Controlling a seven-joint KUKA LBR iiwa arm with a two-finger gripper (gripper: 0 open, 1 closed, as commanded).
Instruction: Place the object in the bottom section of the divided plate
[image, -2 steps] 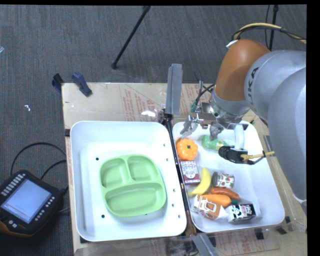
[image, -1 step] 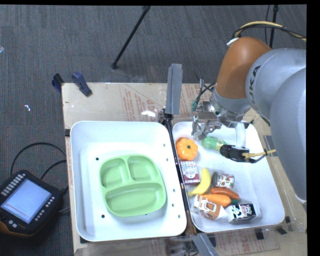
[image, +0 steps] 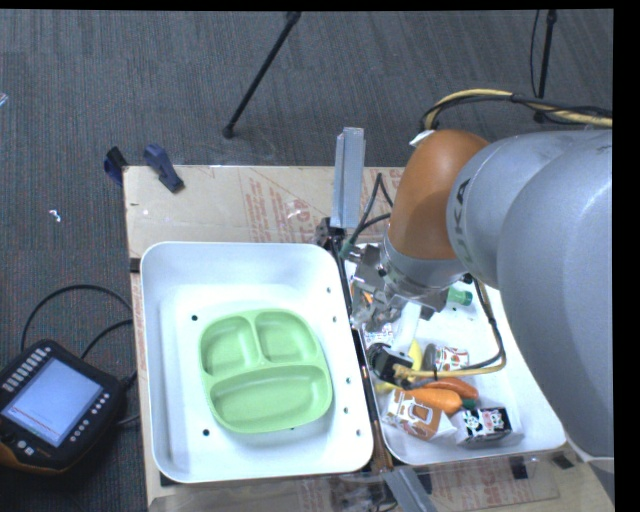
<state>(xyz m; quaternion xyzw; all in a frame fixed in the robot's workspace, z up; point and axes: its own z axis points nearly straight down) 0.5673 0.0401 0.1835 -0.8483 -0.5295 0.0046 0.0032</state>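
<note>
The bench top (image: 250, 195) was a sheet of brown board printed with faint red lettering too blurred to read, standing on dark grey carpet (image: 120, 80). A blue clamp (image: 160, 167) gripped the board's far left corner, and a thin black stand leg (image: 262, 72) crossed the carpet behind. On the floor at the left lay a handheld control pendant (image: 52, 400) with a lit screen, its black cable looping away.

The left bin (image: 165, 290) held a green divided plate (image: 265, 370), its wide bottom section bare. The right bin (image: 545, 425) held a clutter of small items: an orange carrot-shaped piece (image: 445, 392), a small white carton with red print (image: 415, 417), and a black-and-white box (image: 485, 422). Their labels were illegible.

The arm (image: 500, 230) reached down over the right bin, and the gripper (image: 385, 320) hung just above the clutter near the dividing wall. Whether it was spread or closed, or had anything in it, I could not tell.
</note>
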